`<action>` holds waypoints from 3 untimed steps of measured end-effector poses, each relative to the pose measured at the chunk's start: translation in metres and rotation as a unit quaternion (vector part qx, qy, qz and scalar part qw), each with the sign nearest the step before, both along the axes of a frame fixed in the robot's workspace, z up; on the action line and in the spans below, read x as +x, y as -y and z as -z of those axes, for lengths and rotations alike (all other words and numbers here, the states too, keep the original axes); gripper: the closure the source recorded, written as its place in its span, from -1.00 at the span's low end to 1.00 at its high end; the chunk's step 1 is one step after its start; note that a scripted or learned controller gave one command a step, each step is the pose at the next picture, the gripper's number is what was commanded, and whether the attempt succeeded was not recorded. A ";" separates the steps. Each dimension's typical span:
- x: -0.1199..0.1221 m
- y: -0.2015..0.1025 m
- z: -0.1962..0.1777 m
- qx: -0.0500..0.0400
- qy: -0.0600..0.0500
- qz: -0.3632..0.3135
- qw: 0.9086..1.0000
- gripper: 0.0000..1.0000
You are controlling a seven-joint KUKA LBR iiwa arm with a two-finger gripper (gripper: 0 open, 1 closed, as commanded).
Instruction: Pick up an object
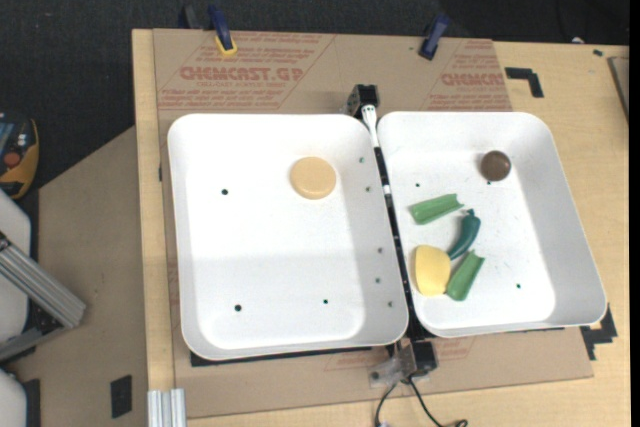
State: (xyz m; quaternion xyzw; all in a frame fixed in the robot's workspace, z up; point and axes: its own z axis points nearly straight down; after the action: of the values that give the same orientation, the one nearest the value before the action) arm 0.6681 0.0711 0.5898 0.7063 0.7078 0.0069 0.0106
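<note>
The left bin (200, 245) holds a pale yellow round disc (314, 178) in its upper right part. In the right bin (560, 245) a brown round piece (495, 165) lies near the back. Nearer the bin's left side lie a light green piece (434, 209), a dark teal curved piece (465, 234), a yellow piece (432, 269) and a green piece (465, 277), the last two touching.
Both bins rest on a brown cardboard sheet (250, 70) clamped at the back by a yellow-tipped clamp (221, 33) and a blue clamp (434, 35). A black bracket (364, 101) sits where the bins meet at the back. Cables (410, 385) trail off the front edge.
</note>
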 end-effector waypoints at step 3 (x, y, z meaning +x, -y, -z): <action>0.000 0.000 -0.010 0.000 0.002 0.000 1.000 -1.00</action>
State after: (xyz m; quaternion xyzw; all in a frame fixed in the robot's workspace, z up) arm 0.6683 0.0715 0.6002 0.7062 0.7078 0.0078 0.0121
